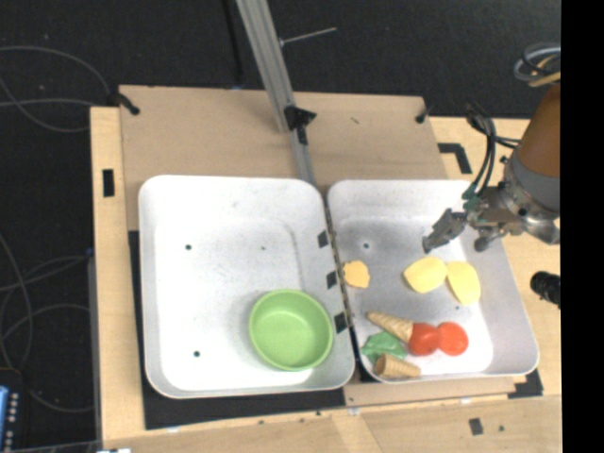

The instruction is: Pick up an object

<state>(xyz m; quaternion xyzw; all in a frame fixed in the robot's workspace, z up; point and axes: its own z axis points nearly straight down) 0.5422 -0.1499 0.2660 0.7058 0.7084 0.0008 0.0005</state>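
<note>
A: Where do the fingers stand?

B: The gripper (464,231) hangs over the right bin (396,206), up by its far right side. Its two dark fingers (439,233) are spread apart with nothing between them.

A: What is closest to pick?

B: Taking the gripper as the mark, two yellow pieces lie just below it: a rounded yellow piece (425,274) and a paler yellow slice (463,282) touching it on the right. They look like small plastic toy food, so probably light, stiff and smooth. I'd judge them slippery, apt to squirt out unless the fingers close across the narrow width, near the middle.

A: Anything in the way?

B: The two touch, so a finger coming down between them may shove one aside. Further below the gripper, a red tomato (440,339) sits beside an ice cream cone (391,326), a green leaf (382,343) and a second cone (396,367), all crowded at the near edge. A small yellow piece (356,274) lies down and to the left of the gripper, hard against the wall between the bins, awkward for a finger.

A: And beyond that?

B: Far left of the gripper, a green bowl (291,328) rests in the left bin (189,215). Both bins sit on the tabletop (217,130).
</note>
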